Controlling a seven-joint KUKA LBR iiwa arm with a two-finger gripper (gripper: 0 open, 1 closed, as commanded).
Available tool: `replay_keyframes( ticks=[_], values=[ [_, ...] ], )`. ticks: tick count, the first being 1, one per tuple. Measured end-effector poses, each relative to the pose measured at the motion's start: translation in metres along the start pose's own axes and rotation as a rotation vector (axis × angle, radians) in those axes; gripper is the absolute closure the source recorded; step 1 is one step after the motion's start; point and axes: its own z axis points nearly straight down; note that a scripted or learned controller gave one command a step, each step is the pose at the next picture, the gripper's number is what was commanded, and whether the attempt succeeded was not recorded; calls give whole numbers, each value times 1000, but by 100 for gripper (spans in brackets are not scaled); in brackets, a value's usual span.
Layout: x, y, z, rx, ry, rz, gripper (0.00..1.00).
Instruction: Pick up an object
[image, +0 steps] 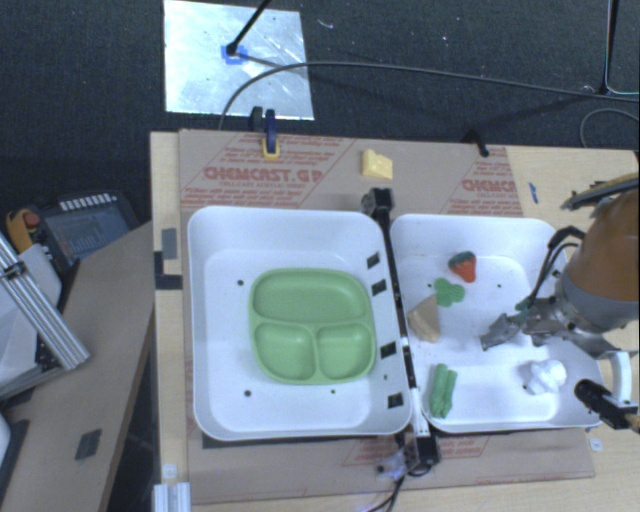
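White plastic makes up both shallow bins on the bench. The left bin (215, 250) holds a pale green divided tray (310, 325) lying flat near its middle. The right bin (500, 235) holds the loose things: a red strawberry (462, 265) toward the back, a small green leafy piece (449, 293) just in front of it, a tan wedge (426, 320) beside the dividing wall, a green pod-like piece (441, 389) near the front edge, and a white crumpled lump (546, 377) toward the front right.

The arm (605, 270) reaches in from the right, and its gripper (497, 335) hangs low over the bare middle of the right bin, between the tan wedge and the white lump, apart from both. The dark fingers blur together at this angle, so I cannot tell whether they are spread or closed; nothing seems to sit between them.

A yellow block (377, 164) lies on the cardboard behind the bins.
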Motion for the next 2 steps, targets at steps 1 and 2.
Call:
replay_keyframes(
  ticks=[1,2],
  values=[
    [0,1,-13,-5,-2,-1,100],
    [-10,-2,-66,-7,-3,1,100]
  ],
)
